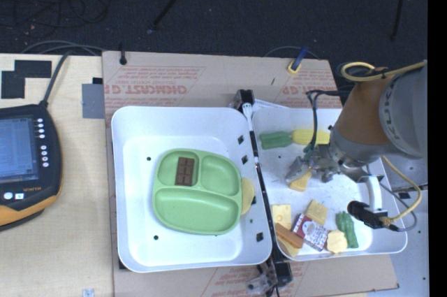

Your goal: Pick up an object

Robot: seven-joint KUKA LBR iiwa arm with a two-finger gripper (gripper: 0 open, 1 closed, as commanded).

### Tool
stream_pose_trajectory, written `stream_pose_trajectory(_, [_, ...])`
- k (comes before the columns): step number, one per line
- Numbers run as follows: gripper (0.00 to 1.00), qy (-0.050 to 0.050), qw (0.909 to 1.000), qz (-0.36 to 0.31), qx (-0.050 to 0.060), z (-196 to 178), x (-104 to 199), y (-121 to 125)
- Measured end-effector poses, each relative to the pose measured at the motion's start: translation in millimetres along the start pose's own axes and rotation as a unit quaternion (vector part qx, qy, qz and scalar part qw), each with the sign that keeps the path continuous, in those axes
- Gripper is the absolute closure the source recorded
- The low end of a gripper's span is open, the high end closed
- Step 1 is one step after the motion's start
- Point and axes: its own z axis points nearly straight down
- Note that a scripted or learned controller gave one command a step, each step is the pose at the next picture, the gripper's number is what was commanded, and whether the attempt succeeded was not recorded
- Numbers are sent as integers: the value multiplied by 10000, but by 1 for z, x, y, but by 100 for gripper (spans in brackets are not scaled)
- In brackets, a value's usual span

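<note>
The claw [311,168] is down low in the right bin [363,245], tips planted right at a small yellow wedge [301,182], and whether those tips are apart or together I cannot tell, they blur into a grey tangle from up here. Widest of all, to the claw's left, sits the left bin [140,128] on the desk [77,79], carrying a green divided tray [199,201] with a brown block [185,170] in one of its upper compartments; that side looks parked, out of play. Just beyond the claw lie a green piece [275,140] and a yellow piece [304,136], end to end along the far wall. On the claw's near side the clutter bunches up: a red and white packet [310,231], pale yellow cubes [317,211], a green pepper-like bit [346,228]. My read: the wedge is the target, picked because it lies apart from the pile, with room for the claw on either side.
</note>
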Motion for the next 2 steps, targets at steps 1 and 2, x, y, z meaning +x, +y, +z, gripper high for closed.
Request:
stream_pose_trajectory(1, [100, 10, 10000, -3, -6, -11, 0, 2])
stream_pose_trajectory(2, [100, 5, 10000, -50, -49, -105, 60, 1])
